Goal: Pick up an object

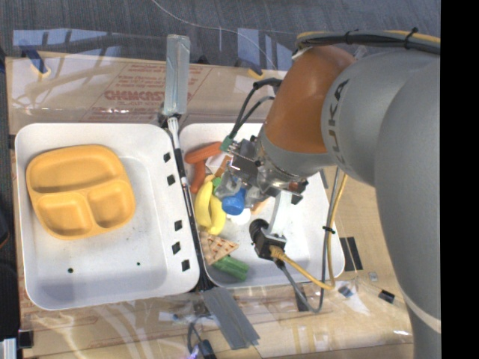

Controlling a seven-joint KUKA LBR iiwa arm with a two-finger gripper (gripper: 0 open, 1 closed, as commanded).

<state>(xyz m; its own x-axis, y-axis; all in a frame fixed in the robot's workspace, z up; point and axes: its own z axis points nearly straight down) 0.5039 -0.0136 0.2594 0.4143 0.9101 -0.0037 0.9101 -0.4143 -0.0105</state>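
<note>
The camera view puts the yellow banana (207, 208) at the left side of the right bin (318, 238), and everything else sits around it. Nearest the camera, just below the banana, lie a green cylinder (233, 268) and a tan cracker-like piece with a crosshatch pattern (219, 247). The banana is smooth, curved, glossy plastic. Touching its right side is a blue rounded piece (233, 203), with the gripper (241, 176) hanging just above; whether it is wide or narrow I cannot tell. Beyond the banana lies an orange hot dog (202, 154). Left of it, the other bin (150, 260) holds a yellow divided plate (78, 189).
</note>
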